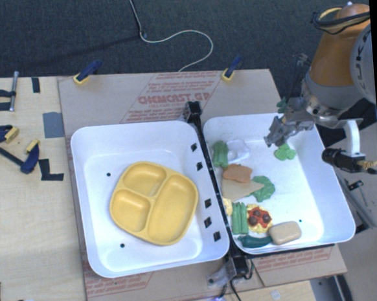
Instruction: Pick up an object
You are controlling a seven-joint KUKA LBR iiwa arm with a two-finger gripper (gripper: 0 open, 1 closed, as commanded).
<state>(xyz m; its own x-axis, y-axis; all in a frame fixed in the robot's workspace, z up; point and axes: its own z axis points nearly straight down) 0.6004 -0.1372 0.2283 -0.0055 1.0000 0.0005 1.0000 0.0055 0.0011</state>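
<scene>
In the right bin (321, 188), the gripper (277, 136) hovers beside a green toy vegetable (284, 152); grasp state I cannot tell; probably light, rigid plastic; pinch its middle.

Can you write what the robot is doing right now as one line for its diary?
arm: in from right | gripper: over right bin, above small green piece | yellow tray: in left bin | pick: not yet

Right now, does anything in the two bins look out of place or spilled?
Nothing stands out. The yellow tray lies flat in the left bin; the toy foods are piled along the right bin's left side, one green piece beneath the pincer.
</scene>
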